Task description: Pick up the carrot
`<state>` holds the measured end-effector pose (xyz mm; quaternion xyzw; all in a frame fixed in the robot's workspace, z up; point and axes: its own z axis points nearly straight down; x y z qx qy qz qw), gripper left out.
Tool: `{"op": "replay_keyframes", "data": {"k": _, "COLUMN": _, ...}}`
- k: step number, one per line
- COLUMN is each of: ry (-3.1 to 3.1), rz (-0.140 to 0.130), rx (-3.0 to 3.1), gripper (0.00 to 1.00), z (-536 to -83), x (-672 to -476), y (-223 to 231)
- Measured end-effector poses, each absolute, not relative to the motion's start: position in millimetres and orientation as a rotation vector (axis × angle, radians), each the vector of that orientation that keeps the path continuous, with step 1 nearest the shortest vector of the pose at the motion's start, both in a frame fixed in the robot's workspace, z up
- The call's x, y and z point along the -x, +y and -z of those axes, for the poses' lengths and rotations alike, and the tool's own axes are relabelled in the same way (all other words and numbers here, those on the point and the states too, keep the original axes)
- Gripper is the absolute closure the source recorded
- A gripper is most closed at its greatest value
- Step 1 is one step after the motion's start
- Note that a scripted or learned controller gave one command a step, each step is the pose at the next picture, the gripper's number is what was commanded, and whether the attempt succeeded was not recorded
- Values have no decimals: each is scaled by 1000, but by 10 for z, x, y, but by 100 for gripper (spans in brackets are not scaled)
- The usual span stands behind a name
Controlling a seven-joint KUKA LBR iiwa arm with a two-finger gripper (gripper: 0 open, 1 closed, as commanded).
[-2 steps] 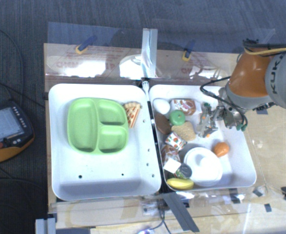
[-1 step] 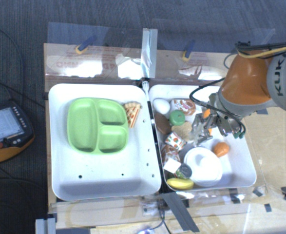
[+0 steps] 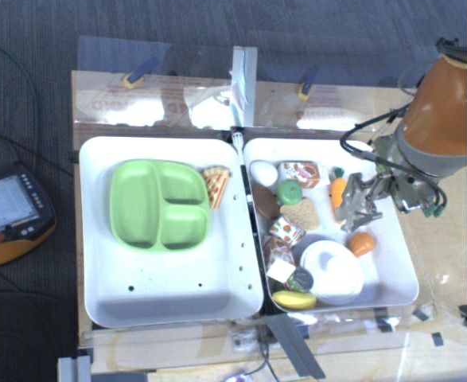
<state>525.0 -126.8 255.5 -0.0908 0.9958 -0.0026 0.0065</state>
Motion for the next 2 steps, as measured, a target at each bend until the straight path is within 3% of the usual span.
{"op": "replay_keyframes", "data": {"k": 1, "ry": 3081, "rz": 1, "rx": 581, "gripper": 100, "z": -1364, "x": -5097, "y": -1326}}
{"op": "replay_keyframes", "data": {"k": 2, "ry": 2996, "rz": 3, "rx": 928, "gripper": 100, "z": -2090, "x": -5452, "y": -1741}}
